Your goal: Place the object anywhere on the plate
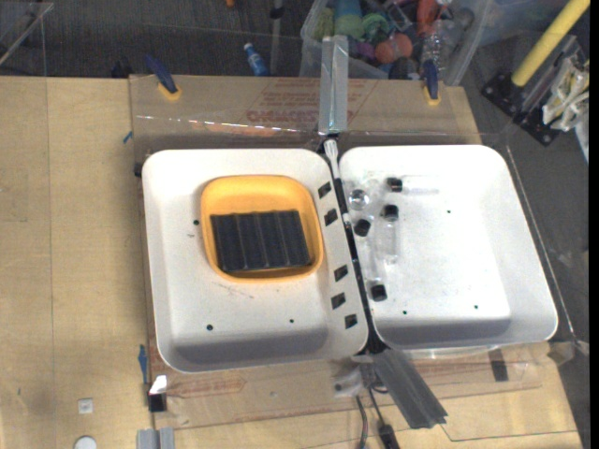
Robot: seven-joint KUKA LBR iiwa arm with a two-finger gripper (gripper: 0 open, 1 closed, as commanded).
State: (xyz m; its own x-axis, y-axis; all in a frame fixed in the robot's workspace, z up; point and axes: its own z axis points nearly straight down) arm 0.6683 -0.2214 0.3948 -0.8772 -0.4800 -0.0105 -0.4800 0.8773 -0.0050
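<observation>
One black ridged object (259, 240) on one plate (217, 199)

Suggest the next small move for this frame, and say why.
Probably none beyond keeping the arm away: the dark ribbed object already lies flat on the yellow plate in the left bin, well inside the rim. The right bin holds a few small clear pieces with black caps near the divider; these look unrelated to the task.

Bench: flat tan wooden bench (65, 251) | borne: two shallow white plastic bins, 9 o'clock (173, 251) and 3 o'clock (468, 241), side by side
</observation>
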